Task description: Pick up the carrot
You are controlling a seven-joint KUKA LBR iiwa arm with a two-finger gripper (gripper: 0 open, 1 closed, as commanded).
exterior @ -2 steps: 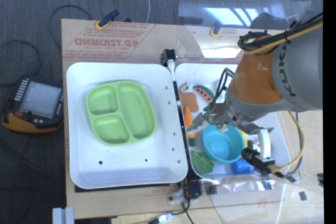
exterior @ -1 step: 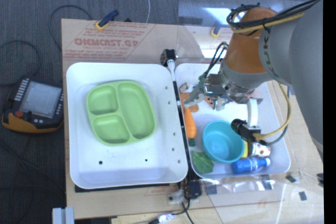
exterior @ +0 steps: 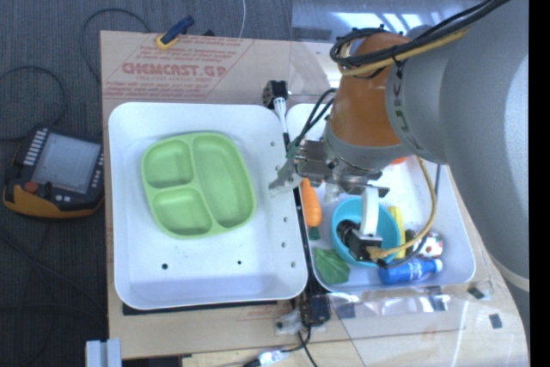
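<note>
Carrot (exterior: 311, 206), slim and orange, lies just beneath my gripper (exterior: 299, 176), grip state untellable; I judge I'm mid-approach, needing to descend and close.

A small orange carrot (exterior: 312, 204) lies lengthwise, near to far, against the left wall of the right bin (exterior: 450, 217).

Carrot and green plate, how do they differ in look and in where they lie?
The carrot is orange, slim and long; the green plate is broad, with three compartments. The carrot lies in the right bin beside a blue bowl; the green plate lies alone in the left bin. The gripper hangs by the carrot, apart from the green plate. Both rest in white bins.
</note>
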